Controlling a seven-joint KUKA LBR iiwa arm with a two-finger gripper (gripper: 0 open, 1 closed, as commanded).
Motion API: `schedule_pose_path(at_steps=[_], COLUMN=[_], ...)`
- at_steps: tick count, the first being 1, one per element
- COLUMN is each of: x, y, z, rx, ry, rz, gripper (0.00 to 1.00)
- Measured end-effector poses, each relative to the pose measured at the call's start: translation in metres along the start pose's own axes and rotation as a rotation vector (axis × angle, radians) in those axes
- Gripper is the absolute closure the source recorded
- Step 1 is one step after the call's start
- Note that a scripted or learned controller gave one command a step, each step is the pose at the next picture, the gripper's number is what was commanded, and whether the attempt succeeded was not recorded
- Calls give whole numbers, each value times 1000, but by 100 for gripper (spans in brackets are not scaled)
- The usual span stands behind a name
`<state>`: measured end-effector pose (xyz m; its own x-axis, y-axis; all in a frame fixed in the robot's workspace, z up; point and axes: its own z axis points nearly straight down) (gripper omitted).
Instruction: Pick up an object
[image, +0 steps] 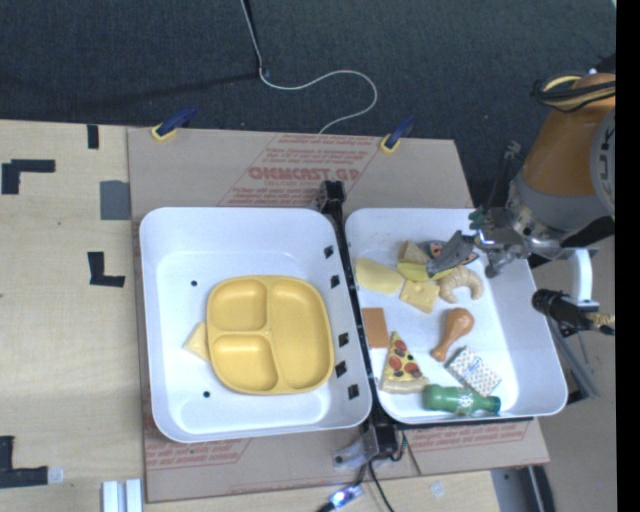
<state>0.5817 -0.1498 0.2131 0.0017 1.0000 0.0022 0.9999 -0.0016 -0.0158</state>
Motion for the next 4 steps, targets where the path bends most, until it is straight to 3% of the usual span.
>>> schedule_pose_path(at_steps=[1,4], x=[0,1], y=[3,0], z=[-8,132], rx=[-14,-13], ry=[-2,-3], rz=[-3,-4], gripper=[0,0])
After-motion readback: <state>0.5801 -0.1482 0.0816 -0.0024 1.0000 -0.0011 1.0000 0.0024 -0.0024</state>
